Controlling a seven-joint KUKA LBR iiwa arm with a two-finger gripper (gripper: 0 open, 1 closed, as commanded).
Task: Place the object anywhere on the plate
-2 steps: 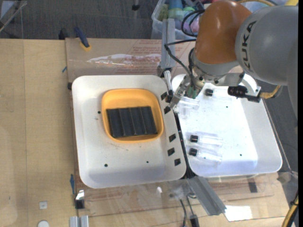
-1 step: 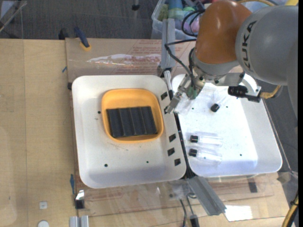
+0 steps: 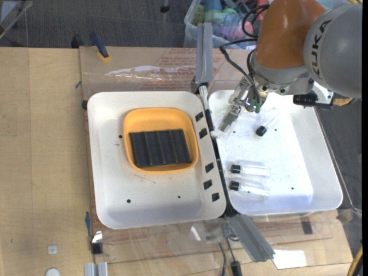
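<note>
An orange plate [image 3: 156, 118] with rounded corners lies in the left white bin [image 3: 109, 200]. On the plate rests a black ridged rectangular object [image 3: 160, 147], lying flat and covering most of its middle and front. My gripper [image 3: 231, 117] hangs over the left part of the right white bin [image 3: 310, 177], close to the divider between the bins and to the right of the plate. It is apart from the black object. The grey arm with its orange band [image 3: 287, 27] reaches in from the upper right.
Small clear vials with black caps lie in the right bin: one [image 3: 261, 130] just right of the gripper, two [image 3: 248, 169] [image 3: 247, 186] nearer the front. A clear box of coloured items [image 3: 230, 10] stands behind the bins. A blue clip [image 3: 101, 50] lies on the bench at the back left.
</note>
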